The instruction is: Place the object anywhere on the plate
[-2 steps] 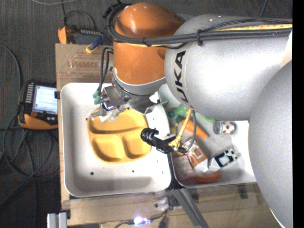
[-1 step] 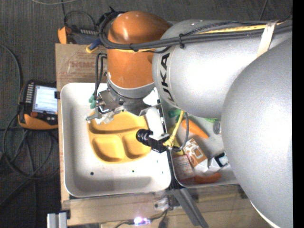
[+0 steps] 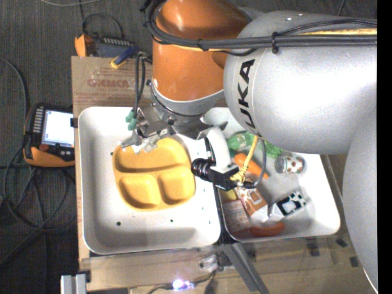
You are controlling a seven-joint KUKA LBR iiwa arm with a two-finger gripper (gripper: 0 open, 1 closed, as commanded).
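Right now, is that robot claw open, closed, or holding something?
Gripper: over the yellow plate's top edge; open or shut cannot be told.

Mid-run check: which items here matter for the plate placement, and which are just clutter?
Job items:
yellow three-compartment plastic plate in the left white bin
gripper above the plate's upper edge

Lying about, right bin:
orange carrot-shaped toy
green toy
black-and-white box

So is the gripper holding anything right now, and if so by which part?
It cannot be told. The gripper sits over the back-left corner of the yellow plate in the left bin, and no object shows clearly in its grasp from this angle.
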